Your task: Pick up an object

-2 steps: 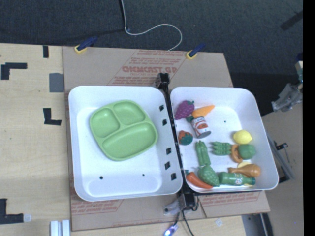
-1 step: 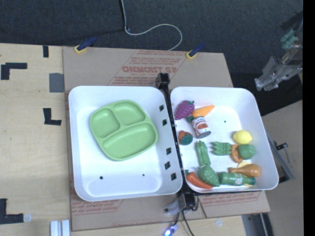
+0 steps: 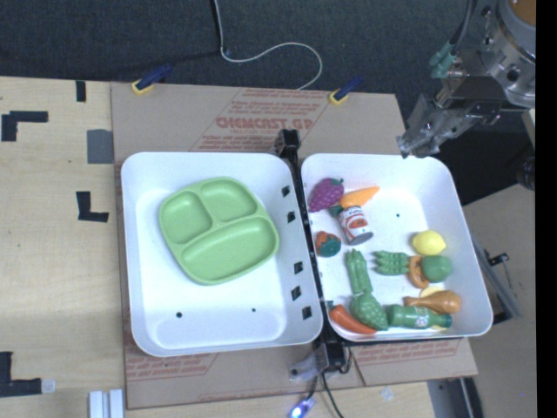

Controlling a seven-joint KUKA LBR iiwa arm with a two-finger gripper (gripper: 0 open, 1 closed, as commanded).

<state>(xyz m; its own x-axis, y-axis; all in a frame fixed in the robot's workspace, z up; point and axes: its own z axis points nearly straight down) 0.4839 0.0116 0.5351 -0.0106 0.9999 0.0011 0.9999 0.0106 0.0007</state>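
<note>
Above the far right corner of the right shallow white bin (image 3: 452, 200) hangs the grey end effector (image 3: 416, 144), clear of everything below; whether it is spread or pressed together I cannot tell from this angle. Toys crowd that bin: a purple grape bunch (image 3: 326, 193), a small red-labelled can (image 3: 355, 224), a yellow lemon (image 3: 428, 242), a green corn-like piece (image 3: 358, 271), and what may be a green bottle (image 3: 418, 318) lying along the near wall. Inside the left white bin (image 3: 148, 320) rests a green three-compartment plastic plate (image 3: 218, 229).
</note>
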